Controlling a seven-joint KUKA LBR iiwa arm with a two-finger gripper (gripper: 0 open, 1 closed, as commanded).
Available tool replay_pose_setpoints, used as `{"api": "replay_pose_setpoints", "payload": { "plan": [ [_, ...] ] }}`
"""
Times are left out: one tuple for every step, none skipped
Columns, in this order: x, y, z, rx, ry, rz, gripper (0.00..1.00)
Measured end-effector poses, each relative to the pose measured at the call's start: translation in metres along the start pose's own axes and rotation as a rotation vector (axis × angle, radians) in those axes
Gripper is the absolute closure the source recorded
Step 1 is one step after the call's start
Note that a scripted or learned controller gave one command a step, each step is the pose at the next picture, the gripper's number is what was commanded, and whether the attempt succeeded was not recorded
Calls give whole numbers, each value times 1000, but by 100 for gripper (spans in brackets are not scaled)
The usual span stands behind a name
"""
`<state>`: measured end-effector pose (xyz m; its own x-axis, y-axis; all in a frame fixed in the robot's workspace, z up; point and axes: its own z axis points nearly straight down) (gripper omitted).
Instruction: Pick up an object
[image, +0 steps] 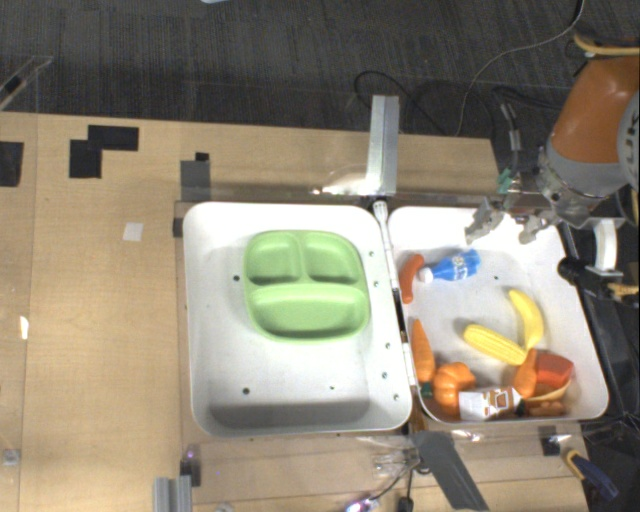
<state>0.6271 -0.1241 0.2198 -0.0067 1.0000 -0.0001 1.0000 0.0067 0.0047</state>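
Camera view from above. The gripper (507, 224) hung over the far edge of the right bin (590, 345) with its two fingers spread apart and nothing between them. Just below it lay a blue-labelled bottle (449, 268); its print was too small to read. A banana (528, 316), corn cob (492, 343) and carrot (423, 351) lay nearer. The left bin (210, 330) held a green divided tray (305, 283).

Robotics lab: wooden bench (90, 330), two white bins (215, 300), metal brackets (384, 140), loose cables (440, 95).
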Motion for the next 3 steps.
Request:
{"api": "replay_pose_setpoints", "payload": {
  "plan": [
    [-7, 4, 122, -3, -1, -103, 0],
    [-82, -14, 86, -3, -3, -157, 0],
    [-81, -68, 130, -6, -3, -138, 0]
  ]
}}
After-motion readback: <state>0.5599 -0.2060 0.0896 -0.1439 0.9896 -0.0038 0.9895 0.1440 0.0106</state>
